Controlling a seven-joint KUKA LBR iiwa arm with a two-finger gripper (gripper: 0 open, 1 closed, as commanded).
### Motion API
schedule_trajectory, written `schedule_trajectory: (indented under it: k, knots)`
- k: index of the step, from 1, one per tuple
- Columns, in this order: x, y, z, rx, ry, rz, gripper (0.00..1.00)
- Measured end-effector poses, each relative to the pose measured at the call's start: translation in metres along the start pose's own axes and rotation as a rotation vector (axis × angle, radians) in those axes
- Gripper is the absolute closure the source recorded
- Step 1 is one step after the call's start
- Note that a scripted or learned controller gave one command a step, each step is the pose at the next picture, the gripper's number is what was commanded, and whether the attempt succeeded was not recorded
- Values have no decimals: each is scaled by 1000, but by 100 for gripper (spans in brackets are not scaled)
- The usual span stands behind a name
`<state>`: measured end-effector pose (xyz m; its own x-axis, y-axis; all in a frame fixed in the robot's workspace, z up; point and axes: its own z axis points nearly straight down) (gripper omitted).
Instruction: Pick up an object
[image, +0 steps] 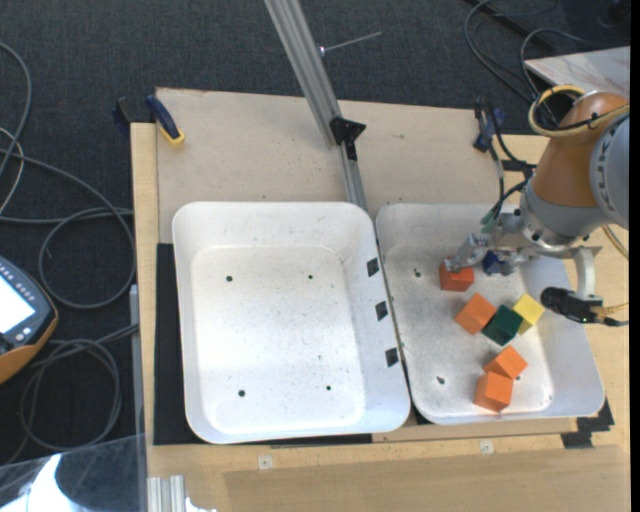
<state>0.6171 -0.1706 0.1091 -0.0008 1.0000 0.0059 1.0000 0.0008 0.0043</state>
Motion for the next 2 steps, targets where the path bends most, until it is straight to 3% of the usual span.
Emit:
schedule_trajectory:
  k: [1,2]
  knots:
    - [-1,2,-16,-10,-5,-1,100]
    - [2,-5,-66,-2,-7,0,100]
